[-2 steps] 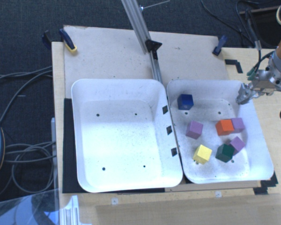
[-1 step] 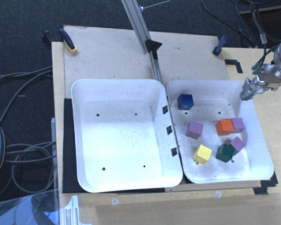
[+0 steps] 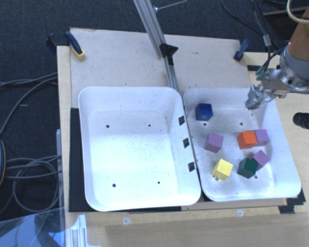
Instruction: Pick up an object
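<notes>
Camera view has the hand poised over the far right part of the right bin, low above the white floor; its fingers look drawn close together with nothing between them, though at this size I cannot tell for certain whether they are open or closed. Taking the orange cube as the landmark, the hand sits just beyond it, toward the bin's far wall. Touching the orange cube's right side is a purple cube; nearer the camera lie another purple cube pressed against a dark green cube. Left of the orange cube rests a third purple cube, with a yellow cube nearer the camera and a blue cube farther away to the left. These blocks are probably light, stiff and smooth-faced, so a squeeze across two opposite flat faces should do; the blue cube, standing apart, seems the easiest pick. The left bin lies across the divider.
</notes>
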`<state>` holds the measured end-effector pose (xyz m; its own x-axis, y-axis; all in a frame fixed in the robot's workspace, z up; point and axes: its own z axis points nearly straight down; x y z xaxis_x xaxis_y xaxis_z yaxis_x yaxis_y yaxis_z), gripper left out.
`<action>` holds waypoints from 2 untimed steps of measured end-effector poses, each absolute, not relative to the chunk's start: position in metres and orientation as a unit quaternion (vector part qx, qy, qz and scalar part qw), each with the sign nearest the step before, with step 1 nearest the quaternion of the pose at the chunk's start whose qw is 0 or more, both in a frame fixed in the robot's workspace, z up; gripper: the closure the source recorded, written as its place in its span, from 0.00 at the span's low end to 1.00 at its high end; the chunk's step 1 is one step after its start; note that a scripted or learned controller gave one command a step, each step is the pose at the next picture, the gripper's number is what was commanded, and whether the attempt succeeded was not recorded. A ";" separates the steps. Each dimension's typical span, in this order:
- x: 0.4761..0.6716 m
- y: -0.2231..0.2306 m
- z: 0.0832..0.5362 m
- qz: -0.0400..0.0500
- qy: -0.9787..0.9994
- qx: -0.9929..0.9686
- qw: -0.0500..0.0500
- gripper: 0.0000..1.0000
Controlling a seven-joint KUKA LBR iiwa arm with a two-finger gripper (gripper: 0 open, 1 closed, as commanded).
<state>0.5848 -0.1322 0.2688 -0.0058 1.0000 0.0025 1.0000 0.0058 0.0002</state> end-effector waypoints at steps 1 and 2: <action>0.591 -0.080 0.266 -0.001 -0.710 -0.705 0.001 1.00; 0.603 -0.032 0.251 0.000 -0.709 -0.705 0.002 1.00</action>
<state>0.6028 -0.0322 0.2514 -0.0062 1.0000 0.0023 1.0000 0.0062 -0.0024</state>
